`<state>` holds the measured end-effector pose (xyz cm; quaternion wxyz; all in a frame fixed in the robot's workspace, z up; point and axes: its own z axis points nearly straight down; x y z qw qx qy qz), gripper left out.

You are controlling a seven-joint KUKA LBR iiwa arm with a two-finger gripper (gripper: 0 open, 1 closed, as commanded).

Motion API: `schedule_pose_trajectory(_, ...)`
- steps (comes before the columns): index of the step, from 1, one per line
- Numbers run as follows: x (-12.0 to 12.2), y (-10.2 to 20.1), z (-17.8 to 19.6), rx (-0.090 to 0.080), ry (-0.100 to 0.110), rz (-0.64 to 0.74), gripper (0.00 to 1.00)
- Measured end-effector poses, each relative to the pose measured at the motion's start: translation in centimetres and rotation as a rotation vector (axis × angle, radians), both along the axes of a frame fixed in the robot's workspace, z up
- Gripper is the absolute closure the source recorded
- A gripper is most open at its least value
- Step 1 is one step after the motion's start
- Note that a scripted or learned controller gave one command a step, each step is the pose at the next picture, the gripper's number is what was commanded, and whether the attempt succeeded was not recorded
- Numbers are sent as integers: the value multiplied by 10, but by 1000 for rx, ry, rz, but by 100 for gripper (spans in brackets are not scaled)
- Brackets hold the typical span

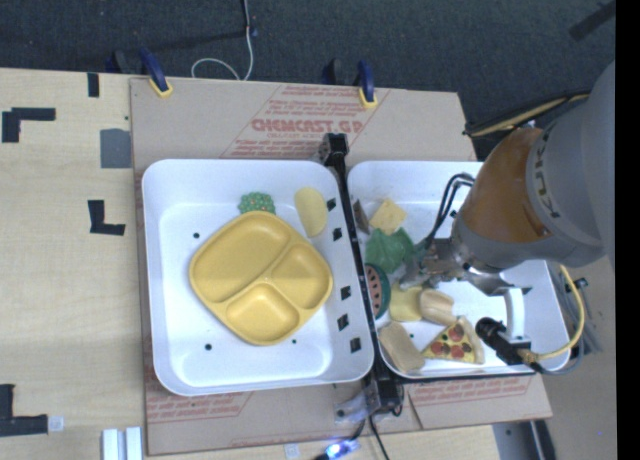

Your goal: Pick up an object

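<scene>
While the approach step runs, near to far in the right bin (560, 293): pizza slice (452, 341), bread piece (437, 304), tool (437, 266) low at nine o'clock of the arm, finger state indiscernible. Next: descend squarely, close.

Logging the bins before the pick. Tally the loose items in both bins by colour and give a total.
Yellow: 4, divided plate, slice, wedge, lump
Green: 2, small piece, leafy piece
Tan: 2, roll, flat piece
Multicoloured: 2, watermelon slice, pizza slice
Total: 10
</scene>
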<state>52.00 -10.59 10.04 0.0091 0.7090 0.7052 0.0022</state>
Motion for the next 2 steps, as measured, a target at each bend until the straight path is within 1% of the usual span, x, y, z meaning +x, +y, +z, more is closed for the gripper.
schedule_pose_trajectory(1, 74, 61, 86, 9, 14, 8, 100)
schedule_pose_trajectory(2, 72, 61, 84, 9, 17, 7, 0)
